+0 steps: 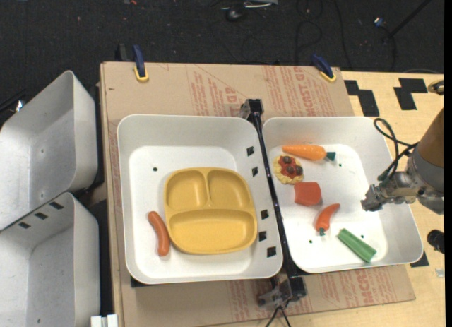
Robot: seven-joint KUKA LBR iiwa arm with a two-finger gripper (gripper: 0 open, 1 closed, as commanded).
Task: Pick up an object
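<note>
Camera view, looking down at a slant on a cardboard-topped bench (212,89) that carries two shallow white bins side by side. Left bin (134,177): a yellow divided plate (210,210) with three compartments lies near its middle, and an orange sausage (159,233) lies on the bin floor just beside the plate's left edge, apart from it. Right bin (367,135): an orange carrot (304,152) with a green tip lies toward the far side; just beside it, nearer the divider, sits a small pizza slice (289,169) with red topping; a red block (308,194) lies below that, near the middle; a red chili pepper (327,215) with a green stem lies tilted just beside the block; a green stick (357,244) lies tilted near the front right corner. The grey arm enters from the right, and its gripper (372,200) hangs over the right side of the right bin, near the wall and well apart from the chili pepper and the block. Nothing is seen between its fingers; how far they are spread cannot be told from this angle. A dark cable (385,131) loops above the wrist. Two grey trays (49,135) stand off the bench at the left.
</note>
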